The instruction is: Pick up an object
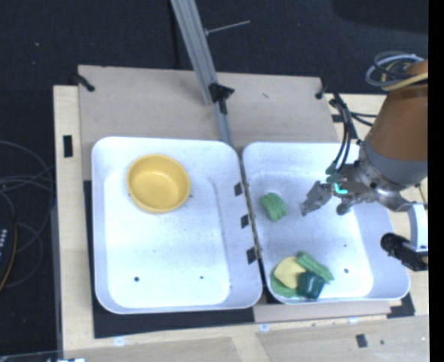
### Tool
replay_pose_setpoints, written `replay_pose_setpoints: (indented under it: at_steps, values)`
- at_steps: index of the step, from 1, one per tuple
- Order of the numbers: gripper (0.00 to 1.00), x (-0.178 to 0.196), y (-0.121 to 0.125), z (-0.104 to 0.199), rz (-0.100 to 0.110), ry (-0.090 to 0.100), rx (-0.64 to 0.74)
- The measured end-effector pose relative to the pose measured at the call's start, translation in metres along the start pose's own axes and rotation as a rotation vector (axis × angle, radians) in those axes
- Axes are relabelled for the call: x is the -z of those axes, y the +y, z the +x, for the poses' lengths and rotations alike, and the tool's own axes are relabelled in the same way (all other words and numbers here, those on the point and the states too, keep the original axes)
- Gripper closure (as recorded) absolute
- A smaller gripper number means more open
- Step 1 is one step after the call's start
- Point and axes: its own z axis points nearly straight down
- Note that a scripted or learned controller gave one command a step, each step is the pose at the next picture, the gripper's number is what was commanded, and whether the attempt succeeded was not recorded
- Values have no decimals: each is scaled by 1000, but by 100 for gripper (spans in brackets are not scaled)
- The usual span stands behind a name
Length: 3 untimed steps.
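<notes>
Task barely started, nothing lifted yet. The hand hangs over the right bin, roughly mid-bin toward its right wall, two fingers spread apart with nothing between them. Nearest candidate is the light green object, lying on the bin floor close to the left wall of the right bin, just beside the hand on its left but not touching it. Three more pieces are bunched at the near edge of the same bin: a yellow object, a green strip lying across it, and a dark teal block touching both. The left bin holds a yellow bowl upright near its far-left corner. Left to do, as I judge it: line up over one piece, drop, close, lift. The light green one looks easiest since it sits alone. No brand, label or readable writing anywhere on the bins, the arm or the bench.
</notes>
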Motion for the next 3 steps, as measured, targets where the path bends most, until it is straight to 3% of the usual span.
replay_pose_setpoints:
  at_steps: [1, 3]
  values:
    - [0, 0, 0, 0, 0, 0, 0]
    - [0, -123, -1, 7, 6, 0, -1]
